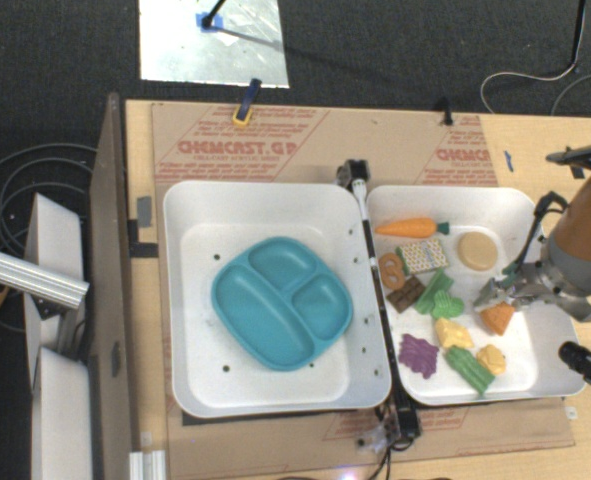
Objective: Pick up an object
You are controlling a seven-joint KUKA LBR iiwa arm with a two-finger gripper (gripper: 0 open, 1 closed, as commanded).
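Camera view is showing the gripper [499,295] hanging low in the right bin [520,208], its tips just above an orange wedge [497,318], and I cannot tell how far it is opening or whether it is holding anything. Toy foods are lying beside it: a carrot [410,228], a pretzel [390,269], purple grapes [418,354]. A teal tray [281,301] is sitting in the left bin [190,268].

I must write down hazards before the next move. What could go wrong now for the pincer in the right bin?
1. The pincer is low beside the orange wedge, so it may push the wedge away instead of gripping it.
2. The toys lie crowded; the yellow piece and green leafy toy could be knocked or caught too.
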